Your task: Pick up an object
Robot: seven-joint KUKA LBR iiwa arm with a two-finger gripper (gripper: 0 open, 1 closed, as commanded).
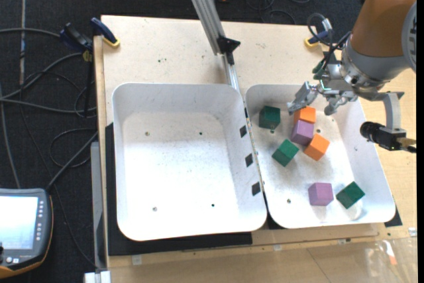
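Three green cubes [269, 117], two orange [317, 146], two purple [320, 193]; claw [317, 101] spread wide, gripping nothing.

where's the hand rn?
In the camera view the hand hangs over the back of the right bin, just above the orange cube stacked beside a purple cube; nothing shows between its open fingers.

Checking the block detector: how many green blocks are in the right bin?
3. One green block near the bin's upper left, one mid-bin left of the orange blocks, one at the lower right by a purple block. None looks hidden.
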